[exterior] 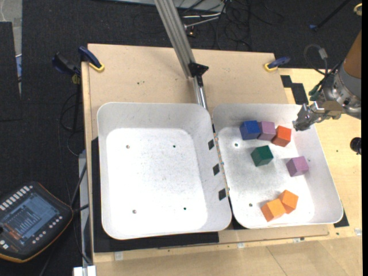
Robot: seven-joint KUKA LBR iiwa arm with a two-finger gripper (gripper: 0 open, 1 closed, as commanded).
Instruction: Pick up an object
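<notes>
Blocks are what you are after, and all seven lie in the right bin [322, 171], so work through them from the camera's near edge outward. Nearest you sit two orange blocks [280, 204], touching each other close to the bin's front rim. Past them, a purple block [297, 165] stands alone toward the right wall, and a green block [261, 154] lies apart from it toward the middle of the bin. Farther back you have a row of three pressed together: a blue block [250, 129], a lilac block [267, 130] and an orange-red block [282, 135], this last one at the row's right end. The gripper [302, 122] hovers at the far right rim of that bin, just beside the orange-red block, which lies a little to its left and slightly nearer the camera. That is the relation your next move likely turns on: a short shift leftward and down would bring the claw over that block, though its lilac neighbour touches it and may crowd one side. You cannot tell from this slant whether the claw is apart or together, and nothing appears between its tips. The left bin [115, 119] sits alongside.
</notes>
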